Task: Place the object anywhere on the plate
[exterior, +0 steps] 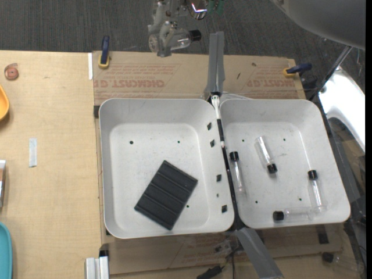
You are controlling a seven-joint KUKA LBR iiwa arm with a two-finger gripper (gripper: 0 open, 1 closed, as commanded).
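The black ridged plate lies tilted on the floor of the left bin, toward its front. My gripper hangs high above the back edge of the bench, beyond the left bin. It is shut on a clear tube with a black cap, which sticks out sideways to the right of the fingers. Several more clear tubes with black caps lie in the right bin: one along its left wall, one near the middle, one at the right.
Another tube lies along the right bin's front wall. A grey divider bar stands between the bins at the back. Clamps hold the cardboard sheet. An orange dish lies at the left table edge.
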